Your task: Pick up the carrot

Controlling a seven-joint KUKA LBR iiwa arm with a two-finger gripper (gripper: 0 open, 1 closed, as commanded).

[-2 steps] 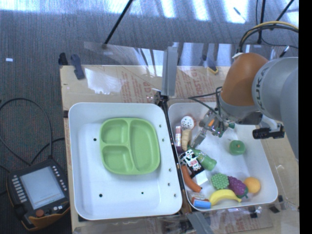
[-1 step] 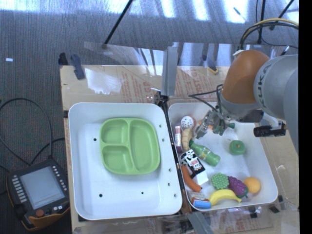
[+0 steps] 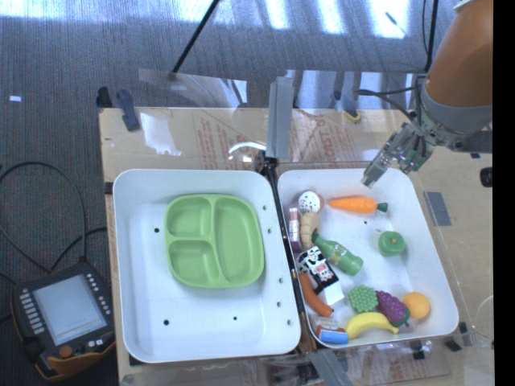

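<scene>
The fingers (image 3: pixel 375 175) hang at the upper right of the frame, just over the far rim of the right bin (image 3: pixel 438 240), pointing down and to the left; at this size I cannot tell whether they are parted or closed, and nothing sits between them. Just below and left of them, near the top of that bin, lies the carrot (image 3: pixel 354 205), its length across the frame, green stub to the right (a white egg (image 3: pixel 309 202) sits close at its pointed end). To do this well, I'd judge the arm should descend over the carrot's thick middle, fingers straddling its narrow width, clear of the egg and the green bottle (image 3: pixel 338 253) below.
</scene>
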